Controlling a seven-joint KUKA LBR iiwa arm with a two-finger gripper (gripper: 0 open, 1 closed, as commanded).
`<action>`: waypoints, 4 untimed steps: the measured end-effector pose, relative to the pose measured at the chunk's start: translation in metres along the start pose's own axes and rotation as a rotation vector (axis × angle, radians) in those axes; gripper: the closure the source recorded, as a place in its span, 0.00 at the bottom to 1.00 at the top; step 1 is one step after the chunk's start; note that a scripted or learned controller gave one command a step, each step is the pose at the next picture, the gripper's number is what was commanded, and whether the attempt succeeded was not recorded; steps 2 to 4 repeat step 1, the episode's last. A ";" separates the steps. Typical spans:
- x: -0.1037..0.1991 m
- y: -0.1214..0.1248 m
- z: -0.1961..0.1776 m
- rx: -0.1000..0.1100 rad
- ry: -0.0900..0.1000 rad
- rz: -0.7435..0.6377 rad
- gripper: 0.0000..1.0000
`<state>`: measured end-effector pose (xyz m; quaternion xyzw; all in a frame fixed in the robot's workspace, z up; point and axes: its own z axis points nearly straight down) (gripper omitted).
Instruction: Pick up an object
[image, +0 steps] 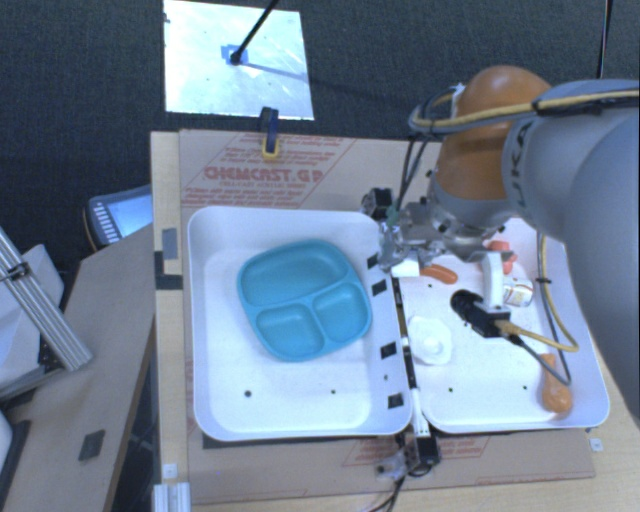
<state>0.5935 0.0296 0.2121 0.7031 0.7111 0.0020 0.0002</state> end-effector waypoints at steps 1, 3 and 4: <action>0.052 0.020 -0.015 -0.001 -0.001 0.003 1.00; 0.052 0.020 -0.015 -0.001 -0.001 0.003 1.00; 0.052 0.020 -0.015 -0.001 -0.001 0.003 1.00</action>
